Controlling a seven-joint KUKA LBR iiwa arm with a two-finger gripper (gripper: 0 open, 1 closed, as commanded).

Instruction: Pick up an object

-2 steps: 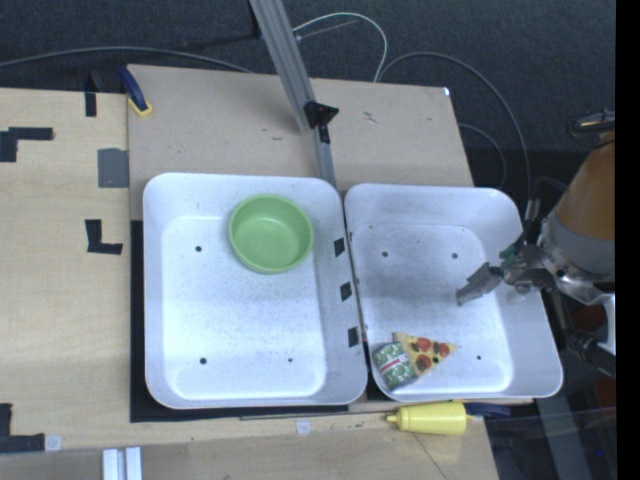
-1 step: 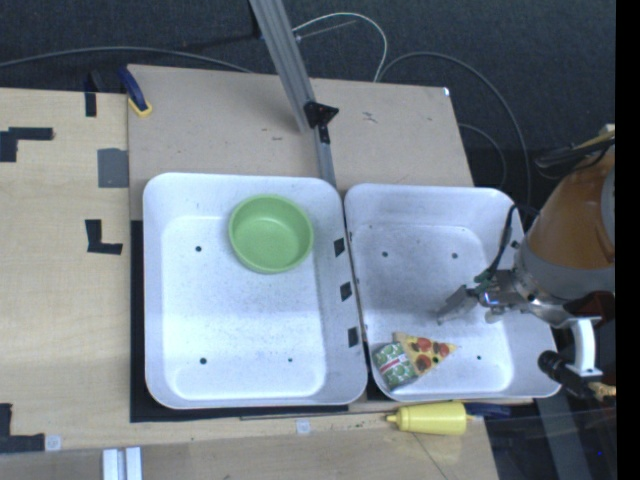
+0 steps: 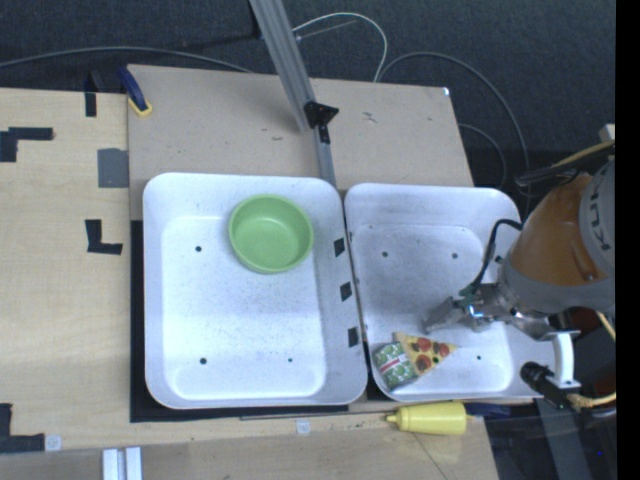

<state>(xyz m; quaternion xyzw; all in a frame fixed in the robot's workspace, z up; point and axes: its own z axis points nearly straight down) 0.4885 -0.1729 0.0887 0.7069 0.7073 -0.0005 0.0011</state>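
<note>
item 1, nearest the lens: yellow bottle [image 3: 432,418], lying on its side on the bench just outside the front rim of the right bin [image 3: 420,203], nozzle toward the left.

item 2: green packet [image 3: 393,365], in the front left corner of the right bin, close to the wall.

item 3: pizza slice toy [image 3: 425,350], flat on the bin floor, touching or slightly overlapping the packet, tip pointing right.

item 4: gripper [image 3: 447,313], reaching in from the right on the grey arm with orange band [image 3: 560,243]; it sits low over the right bin, just above and right of the pizza slice; nothing appears between the fingers. whether they stand apart or together cannot be told, the tips being small and blurred.

item 5: left bin [image 3: 160,298], holding a green bowl [image 3: 270,233] upright toward its back.

item 6, farthest: grey pole [image 3: 285,48], slanting over the bench.

handling note: likeliest target is the pizza slice. it is flat, so the fingers would need to straddle its narrow width and descend to the floor. keep clear of the packet and front wall; a short shift toward the front left should centre it.
</note>
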